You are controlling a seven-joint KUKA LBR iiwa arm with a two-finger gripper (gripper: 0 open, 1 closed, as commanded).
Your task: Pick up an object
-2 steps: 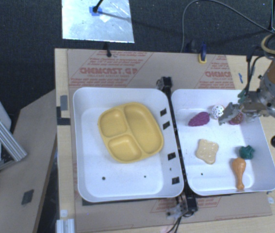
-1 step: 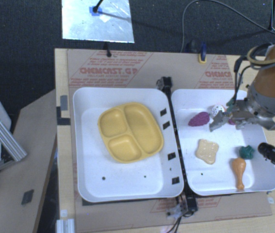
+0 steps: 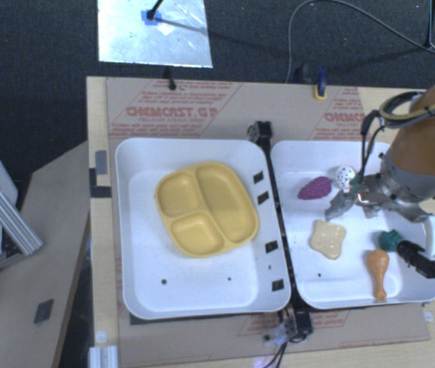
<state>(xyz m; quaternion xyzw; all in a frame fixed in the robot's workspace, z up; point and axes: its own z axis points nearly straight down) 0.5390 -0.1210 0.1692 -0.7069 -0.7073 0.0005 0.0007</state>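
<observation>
The gripper (image 3: 340, 206) hangs low over the right bin (image 3: 409, 294), reaching in from the right, and whether it is apart or together cannot be told from this slant; nothing can be seen held by it. Its tip sits between three things: a purple lump (image 3: 314, 188) just to its left, a small white ball with dark dots (image 3: 344, 176) just above it, and a pale, lobed cream piece (image 3: 328, 239) just below it. Whether it touches any of them cannot be made out.

Farther toward the front right of the same bin lies an orange drumstick-shaped toy (image 3: 378, 271), its thin end pointing to the near wall. Beside its upper end sits a small dark green thing (image 3: 390, 241), partly covered by the arm's black fittings.

The arm (image 3: 428, 148) bulks over the right bin's far right side, its orange band uppermost and cables looping around it.

The left bin (image 3: 152, 282) holds a yellow tray with three compartments (image 3: 205, 208), lying flat and turned at an angle near the middle.

Both bins rest side by side on a board with red lettering (image 3: 171, 110). Behind it, on the dark floor, lies a shiny square sheet (image 3: 154, 21).
</observation>
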